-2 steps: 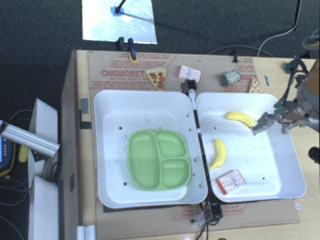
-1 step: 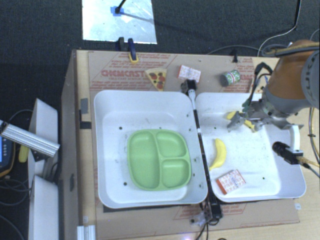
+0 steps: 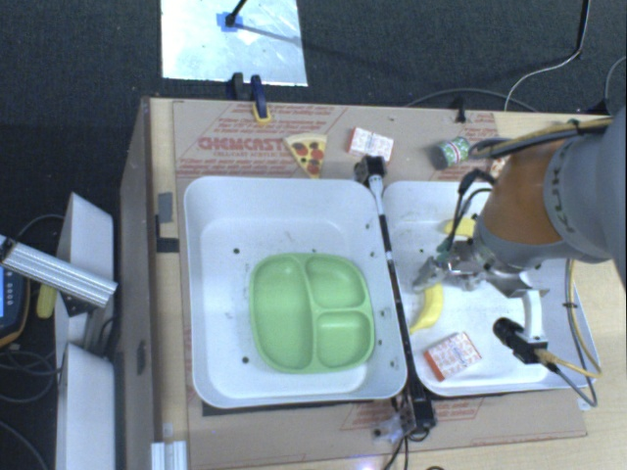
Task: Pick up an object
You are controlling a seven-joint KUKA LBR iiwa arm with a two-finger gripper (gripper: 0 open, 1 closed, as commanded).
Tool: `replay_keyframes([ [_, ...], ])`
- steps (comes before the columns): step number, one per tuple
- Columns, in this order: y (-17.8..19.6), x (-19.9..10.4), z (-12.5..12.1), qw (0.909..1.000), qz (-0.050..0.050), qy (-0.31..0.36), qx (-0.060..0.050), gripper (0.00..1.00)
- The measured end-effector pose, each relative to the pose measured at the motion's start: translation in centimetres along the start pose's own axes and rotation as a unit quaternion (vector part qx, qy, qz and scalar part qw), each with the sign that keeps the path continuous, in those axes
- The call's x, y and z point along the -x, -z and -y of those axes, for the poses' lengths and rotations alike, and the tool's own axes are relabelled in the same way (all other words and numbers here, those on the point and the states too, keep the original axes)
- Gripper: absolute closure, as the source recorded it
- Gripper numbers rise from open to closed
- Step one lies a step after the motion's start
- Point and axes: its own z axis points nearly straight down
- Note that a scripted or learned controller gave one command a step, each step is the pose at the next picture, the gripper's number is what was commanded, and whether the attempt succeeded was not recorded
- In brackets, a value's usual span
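Arm: grey cylindrical body with an orange band, reaching in from the right over the right bin (image 3: 490, 380), a shallow white tray with rounded corners.
Tool (image 3: 438, 270): metallic, low over the right bin's left part; its opening and any hold cannot be told.
Banana (image 3: 428, 307): smooth, yellow, curved; lies on the right bin's floor just below the tool, near the divider.
Small box (image 3: 452, 354): flat, red and white carton, lying in the right bin's lower part, below the banana.
Yellow piece (image 3: 457, 228): partly hidden behind the arm, upper right bin.
Left bin (image 3: 211, 262): shallow white tray.
Plate (image 3: 312, 312): pale green, glossy, three compartments, in the left bin.
Worktop (image 3: 245, 135): brown printed cardboard carrying a pizza-slice toy (image 3: 308, 154), a white packet (image 3: 370, 143) and a small can (image 3: 453, 151) beyond the bins.
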Motion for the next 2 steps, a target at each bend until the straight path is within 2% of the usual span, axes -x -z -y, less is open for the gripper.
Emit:
replay_keyframes([
  [1, 1.1, 0.0, -0.1, 1.0, 0.0, 0.0, 0.001, 1.0],
  [2, 10.1, -5.6, -0.2, 1.0, 0.0, 0.001, 0.001, 1.0],
])
